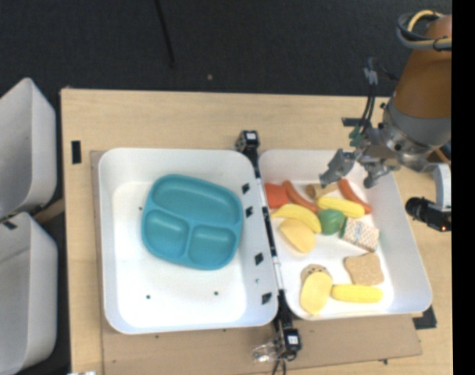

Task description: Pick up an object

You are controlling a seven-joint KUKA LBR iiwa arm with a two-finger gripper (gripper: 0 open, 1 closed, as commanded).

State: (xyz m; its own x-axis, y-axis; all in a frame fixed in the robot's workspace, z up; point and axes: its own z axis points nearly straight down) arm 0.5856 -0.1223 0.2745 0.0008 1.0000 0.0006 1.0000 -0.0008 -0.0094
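Bench (81, 116) of pale wood, seen from above at a slant, carrying two shallow white bins side by side.

Nearest the viewer, in the right bin (405, 287), lie a yellow banana (356, 293), a yellow lemon-shaped piece (316, 294) touching a small brown cookie (315, 273), and a tan square of toast (364, 269). Just beyond the toast sits a pale speckled cracker (362, 233). Further back the toy food crowds together: a pale yellow wedge (298, 236), a green pepper (331, 222), a second yellow piece (341, 205), an orange carrot (275, 195) and two reddish sausages (300, 197), all touching or just beside one another.

The left bin (120, 287) holds a teal plate (192, 221) with three compartments, lying flat near the bin's middle.

At the far right edge of the right bin the pincer (355, 170) hangs above the sausages and yellow piece, fingers spread wide with nothing between them. Behind it rises the grey arm (416, 127) with its orange band (423, 84). Dark floor lies beyond the bench.
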